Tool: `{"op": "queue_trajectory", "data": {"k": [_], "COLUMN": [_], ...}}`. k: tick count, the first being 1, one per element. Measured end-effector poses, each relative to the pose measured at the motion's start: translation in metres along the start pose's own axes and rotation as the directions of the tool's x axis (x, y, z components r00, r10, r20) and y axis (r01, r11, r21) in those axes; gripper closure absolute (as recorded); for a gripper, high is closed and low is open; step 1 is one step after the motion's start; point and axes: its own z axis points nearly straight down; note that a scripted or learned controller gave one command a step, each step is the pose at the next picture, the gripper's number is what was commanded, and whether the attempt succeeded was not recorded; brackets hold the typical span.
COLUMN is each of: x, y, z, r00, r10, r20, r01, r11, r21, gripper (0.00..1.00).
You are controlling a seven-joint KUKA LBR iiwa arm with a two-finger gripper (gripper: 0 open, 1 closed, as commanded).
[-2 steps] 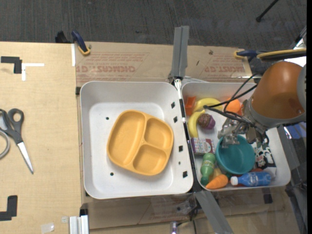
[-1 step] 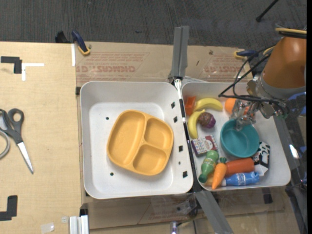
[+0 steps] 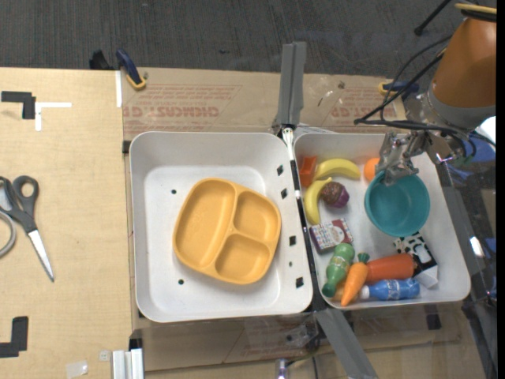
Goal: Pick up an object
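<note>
We saw the claw [image 3: 397, 163] at the upper right of the frame, low over the right bin [image 3: 456, 284], its fingers at the far rim of the teal bowl [image 3: 398, 206]. We could not tell whether it was clenched or released, nor whether it had the rim between its fingers. We judged the pick as not yet shown done: the bowl appeared to sit in the bin, beside the bananas [image 3: 323, 181], and nothing looked lifted. The yellow divided plate [image 3: 227, 230] lay in the left bin [image 3: 150, 235]. Mirrored print ran along the cardboard [image 3: 181, 110] on the worktop at top centre; we could not read it with confidence.
</note>
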Motion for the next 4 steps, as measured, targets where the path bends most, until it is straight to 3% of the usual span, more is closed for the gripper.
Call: {"op": "queue_trajectory", "data": {"k": [1,2,3,4], "x": [0.000,0.089,-0.008,-0.008], "y": [0.000,0.032,0.012,0.034], "z": [0.000,0.071,0.077,0.076], "r00": [1.000,0.994,0.989,0.999], "r10": [0.001,-0.112,-0.146,-0.041], "r20": [0.000,0.013,0.009,0.006], "r01": [-0.001,0.112,0.145,0.041], "r11": [1.000,0.994,0.989,0.999], "r21": [0.000,0.009,0.012,0.019], "gripper": [0.00,0.00,0.00,0.00]}}
